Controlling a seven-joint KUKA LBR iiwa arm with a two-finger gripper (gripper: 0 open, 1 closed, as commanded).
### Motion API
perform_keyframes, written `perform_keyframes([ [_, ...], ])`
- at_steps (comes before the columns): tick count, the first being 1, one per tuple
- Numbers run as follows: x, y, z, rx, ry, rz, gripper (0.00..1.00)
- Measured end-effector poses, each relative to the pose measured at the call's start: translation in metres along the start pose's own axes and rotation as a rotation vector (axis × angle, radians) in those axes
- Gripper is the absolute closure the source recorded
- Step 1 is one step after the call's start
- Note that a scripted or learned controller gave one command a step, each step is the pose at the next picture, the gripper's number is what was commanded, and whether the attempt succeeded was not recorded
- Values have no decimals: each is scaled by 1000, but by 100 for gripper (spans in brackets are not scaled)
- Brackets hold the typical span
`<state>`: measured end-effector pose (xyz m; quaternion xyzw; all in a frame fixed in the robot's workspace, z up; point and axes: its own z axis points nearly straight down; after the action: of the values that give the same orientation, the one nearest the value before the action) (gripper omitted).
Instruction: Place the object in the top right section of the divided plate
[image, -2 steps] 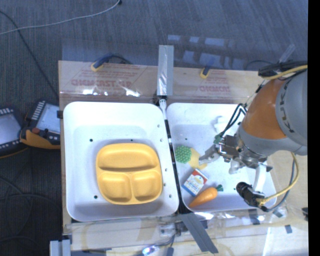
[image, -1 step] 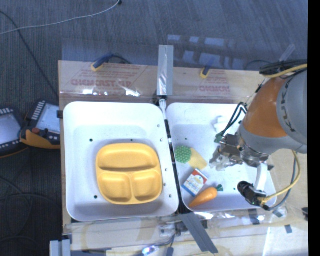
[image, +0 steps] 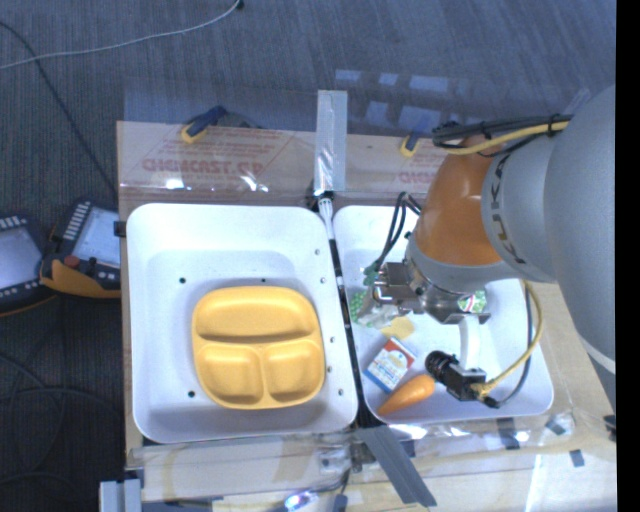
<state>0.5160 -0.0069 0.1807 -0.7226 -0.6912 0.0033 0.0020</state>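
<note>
A yellow divided plate lies in the left white bin, with one long section at its far side and two smaller ones at its near side. The right bin holds an orange carrot, a small blue and white carton, a pale yellow piece and a greenish item. My gripper hangs low over the left part of the right bin, just above the greenish item and the pale piece. The wrist hides its fingers.
The grey arm with its orange band covers the right bin's upper right. A black cable connector dangles beside the carrot. A ridge separates the two bins. A handheld controller lies left of the bench.
</note>
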Motion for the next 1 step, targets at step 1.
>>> perform_keyframes([
  [1,56,51,-1,-2,-1,-396,100],
])
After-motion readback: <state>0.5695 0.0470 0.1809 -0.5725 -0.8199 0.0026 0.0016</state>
